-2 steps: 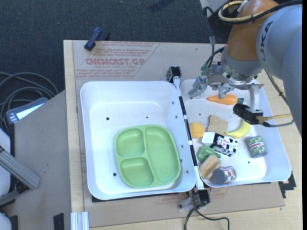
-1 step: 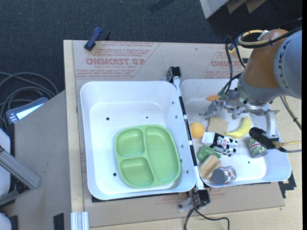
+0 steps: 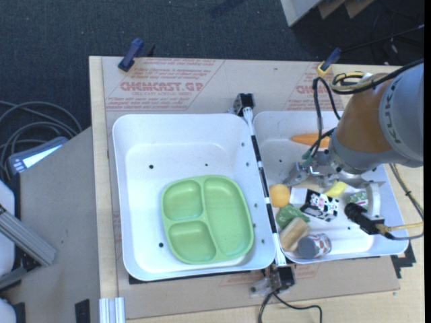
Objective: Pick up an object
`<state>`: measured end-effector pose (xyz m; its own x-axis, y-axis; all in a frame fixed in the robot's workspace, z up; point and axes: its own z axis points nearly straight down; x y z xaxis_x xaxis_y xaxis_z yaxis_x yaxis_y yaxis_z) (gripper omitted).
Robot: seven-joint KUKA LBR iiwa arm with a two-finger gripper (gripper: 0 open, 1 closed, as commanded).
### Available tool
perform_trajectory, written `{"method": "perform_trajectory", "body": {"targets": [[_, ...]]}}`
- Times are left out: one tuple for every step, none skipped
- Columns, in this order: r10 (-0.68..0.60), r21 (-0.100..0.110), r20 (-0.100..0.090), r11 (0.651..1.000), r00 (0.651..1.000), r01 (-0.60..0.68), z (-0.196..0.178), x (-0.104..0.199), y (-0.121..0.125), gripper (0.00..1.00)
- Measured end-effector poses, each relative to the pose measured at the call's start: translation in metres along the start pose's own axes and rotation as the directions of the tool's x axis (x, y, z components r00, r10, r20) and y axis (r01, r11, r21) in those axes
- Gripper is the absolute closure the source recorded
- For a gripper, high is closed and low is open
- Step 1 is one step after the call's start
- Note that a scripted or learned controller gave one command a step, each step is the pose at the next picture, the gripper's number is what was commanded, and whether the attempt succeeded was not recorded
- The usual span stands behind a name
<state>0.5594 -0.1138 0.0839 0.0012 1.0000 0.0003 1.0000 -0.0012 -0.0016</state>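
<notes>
The right bin (image 3: 269, 130) holds a heap of small objects. An orange carrot-like piece (image 3: 306, 139) lies near its far wall. A yellow-orange ball (image 3: 279, 194) sits by the left wall, with a green piece (image 3: 290, 214) and a tan bread-like block (image 3: 294, 233) in front of it. A black-and-white toy (image 3: 322, 206), a yellow piece (image 3: 335, 190) and a grey round object (image 3: 310, 247) lie nearby. My gripper (image 3: 305, 171) hangs low over the bin's middle, just above and right of the ball. The arm's orange band (image 3: 360, 120) covers the bin's right part.
The left bin (image 3: 135, 140) contains a green divided plate (image 3: 205, 217). A black clip (image 3: 244, 102) joins the bins at the far edge. Cables (image 3: 350, 79) run along the arm. Blue clamps (image 3: 130, 54) hold the board's far corners.
</notes>
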Motion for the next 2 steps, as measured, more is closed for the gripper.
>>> {"method": "perform_trajectory", "body": {"targets": [[0.0,-0.004,0.002,1.0,1.0,0.0,-0.069,-0.053,0.04,0.0],[0.001,-0.01,0.005,1.0,1.0,-0.001,-0.004,-0.062,0.003,0.0]]}}
